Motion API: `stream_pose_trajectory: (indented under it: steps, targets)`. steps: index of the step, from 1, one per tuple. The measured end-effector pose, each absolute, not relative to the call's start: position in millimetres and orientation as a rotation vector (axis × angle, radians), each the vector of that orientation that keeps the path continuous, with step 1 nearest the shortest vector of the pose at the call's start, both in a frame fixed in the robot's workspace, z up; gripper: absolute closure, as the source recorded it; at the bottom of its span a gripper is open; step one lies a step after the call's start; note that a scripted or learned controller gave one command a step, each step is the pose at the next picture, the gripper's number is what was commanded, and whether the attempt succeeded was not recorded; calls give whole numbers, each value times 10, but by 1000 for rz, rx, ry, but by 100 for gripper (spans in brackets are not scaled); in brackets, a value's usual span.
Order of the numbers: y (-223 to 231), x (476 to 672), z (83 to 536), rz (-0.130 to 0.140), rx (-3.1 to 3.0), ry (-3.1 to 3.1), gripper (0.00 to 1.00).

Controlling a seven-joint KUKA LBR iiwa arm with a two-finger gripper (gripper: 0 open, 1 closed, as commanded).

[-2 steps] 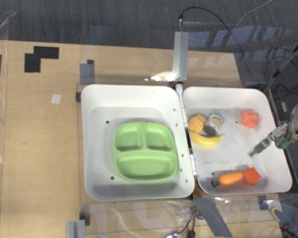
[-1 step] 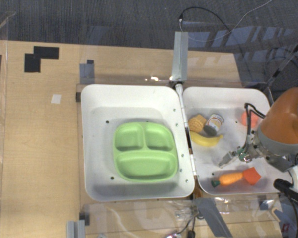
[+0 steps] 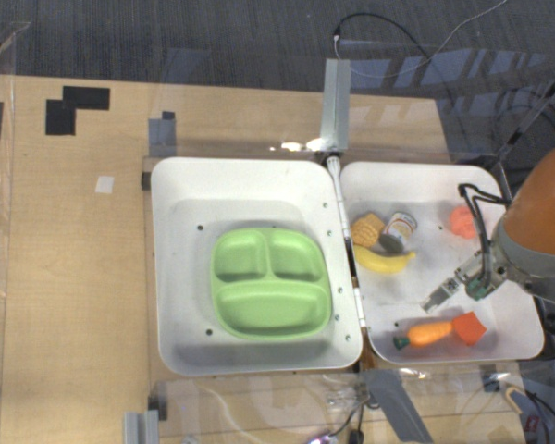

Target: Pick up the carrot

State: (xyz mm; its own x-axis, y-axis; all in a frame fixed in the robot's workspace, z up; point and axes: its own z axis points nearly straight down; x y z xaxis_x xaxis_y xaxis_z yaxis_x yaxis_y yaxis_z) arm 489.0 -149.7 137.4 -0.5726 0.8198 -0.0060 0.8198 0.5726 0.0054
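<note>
looking down from the fixed camera view, the carrot (image 3: 426,334) lies on its side near the front edge of the right bin (image 3: 527,345), green end pointing toward the divider, with an orange-red block (image 3: 469,328) just beside its thick end, possibly touching. the gripper (image 3: 441,295) hangs above and slightly behind the carrot, apart from it, with nothing between its fingers; whether they are spread or closed i cannot tell at this size. further back in the same bin sit a banana (image 3: 385,261), a small can (image 3: 400,225), a yellow-brown piece (image 3: 367,226) and a pinkish item (image 3: 462,221). the left bin (image 3: 166,248) holds a green divided tray (image 3: 270,282).

the likely trouble: a descent too near the thick end could catch the block instead, or nudge both. the carrot is round and could roll toward the bin wall, leaving the fingers to close on nothing.
</note>
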Motion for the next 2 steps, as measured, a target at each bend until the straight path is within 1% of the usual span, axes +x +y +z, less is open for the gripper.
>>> stream_pose_trajectory:
  steps: [1, 2]
  targets:
    - [-1347, 4923, 908, 3, 768, 3028, 0]
    - [-907, 4889, 1586, 5, 1423, 2793, 0]
